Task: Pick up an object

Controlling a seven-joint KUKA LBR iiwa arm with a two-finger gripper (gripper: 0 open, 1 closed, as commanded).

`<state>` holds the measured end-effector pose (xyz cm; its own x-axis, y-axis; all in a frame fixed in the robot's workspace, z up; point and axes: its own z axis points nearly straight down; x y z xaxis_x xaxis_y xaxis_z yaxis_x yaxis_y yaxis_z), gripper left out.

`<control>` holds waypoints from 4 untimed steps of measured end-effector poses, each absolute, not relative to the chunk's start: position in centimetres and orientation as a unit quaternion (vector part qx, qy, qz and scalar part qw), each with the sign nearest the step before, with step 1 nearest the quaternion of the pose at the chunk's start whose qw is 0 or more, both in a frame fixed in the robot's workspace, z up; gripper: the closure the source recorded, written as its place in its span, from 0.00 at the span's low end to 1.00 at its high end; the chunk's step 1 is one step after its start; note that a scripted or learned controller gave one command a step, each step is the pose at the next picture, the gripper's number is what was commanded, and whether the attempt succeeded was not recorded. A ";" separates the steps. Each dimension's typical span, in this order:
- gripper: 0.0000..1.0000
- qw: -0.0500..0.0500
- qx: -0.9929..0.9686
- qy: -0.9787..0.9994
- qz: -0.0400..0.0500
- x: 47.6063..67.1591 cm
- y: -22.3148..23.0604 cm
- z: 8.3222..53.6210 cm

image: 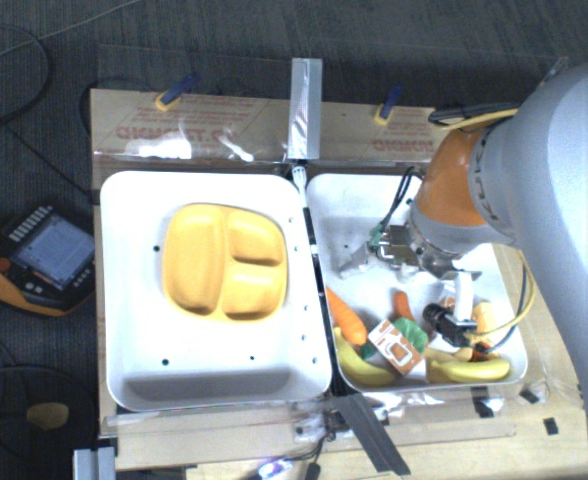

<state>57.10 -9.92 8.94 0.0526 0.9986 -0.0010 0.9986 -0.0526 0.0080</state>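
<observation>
The right bin [354,203] holds a pile along its near side: an orange carrot [343,316], a yellow banana [360,368], a second banana [471,371], a small orange-and-white box [395,346], a green piece [410,330] and a small red piece [402,302]. My gripper [354,261] hangs low over the bare upper-left floor of this bin, above and left of the carrot. Nothing shows between its fingers. The grey arm with its orange band [454,193] covers the bin's right part.
The left bin [134,368] holds a yellow divided plate [224,260]. A metal post [305,108] stands behind the wall between the bins. A handheld pendant [39,260] lies on the floor to the left.
</observation>
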 end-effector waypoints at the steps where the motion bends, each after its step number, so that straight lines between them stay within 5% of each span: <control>1: 0.00 0.006 0.696 0.718 0.002 54.7 -15.5 9.0; 2: 0.00 0.003 0.685 0.728 0.012 51.9 -21.1 9.4; 3: 0.00 0.007 0.586 0.810 0.000 53.8 -19.9 9.0; 4: 1.00 0.006 0.586 0.811 0.002 53.9 -19.7 10.0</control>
<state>53.89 -19.66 10.01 -0.3142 0.9493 -0.0081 0.9493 0.3142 0.0107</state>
